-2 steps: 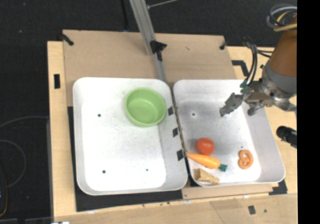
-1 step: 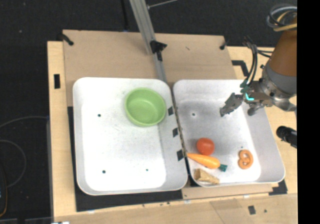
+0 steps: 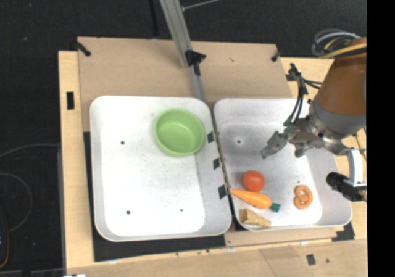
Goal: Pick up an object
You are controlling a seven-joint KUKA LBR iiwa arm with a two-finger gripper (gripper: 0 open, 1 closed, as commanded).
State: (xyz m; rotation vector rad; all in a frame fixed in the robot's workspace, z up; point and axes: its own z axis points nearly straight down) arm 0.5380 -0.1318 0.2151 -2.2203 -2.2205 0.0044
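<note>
In the right bin (image 3: 247, 115) lie a red tomato (image 3: 253, 180), an orange carrot (image 3: 250, 198) with a dark green tip, a small orange pretzel-shaped piece (image 3: 302, 196) and a tan wedge (image 3: 254, 218) at the front edge. My gripper (image 3: 286, 148) hangs over the middle of the right bin, above and to the right of the tomato. Its two grey fingers (image 3: 272, 145) are spread open with nothing between them. The arm with its orange band (image 3: 344, 87) comes in from the right.
A green bowl (image 3: 179, 132) stands at the back of the left bin (image 3: 123, 189). A grey metal pole (image 3: 176, 20) slants up from the gap between the bins. Black clips sit along the divider between the two bins.
</note>
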